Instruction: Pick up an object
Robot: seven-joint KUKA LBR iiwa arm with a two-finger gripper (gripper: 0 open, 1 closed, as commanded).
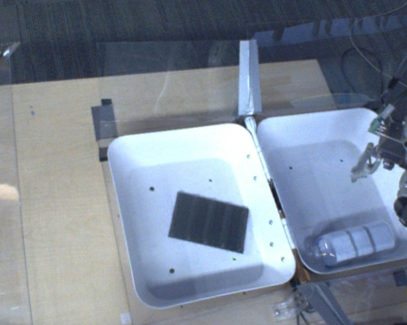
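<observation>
Gripper [364, 165] over right bin [313, 142], we can't tell finger state, clear plastic bottle [352, 244] just below it, dark ridged rectangular pad [208, 222] far left.

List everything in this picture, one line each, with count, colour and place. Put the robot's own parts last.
flat ribbed pad: one, dark grey, lying flat on the floor of the left bin, turned at a slant
bottle: one, clear with a pale label, on its side along the near wall of the right bin
bins: two, white, side by side on the bench
bench: one, light wood, under both bins
divider strip: one, grey, behind the seam between the bins
gripper: one, grey metal, over the right bin's right side
</observation>
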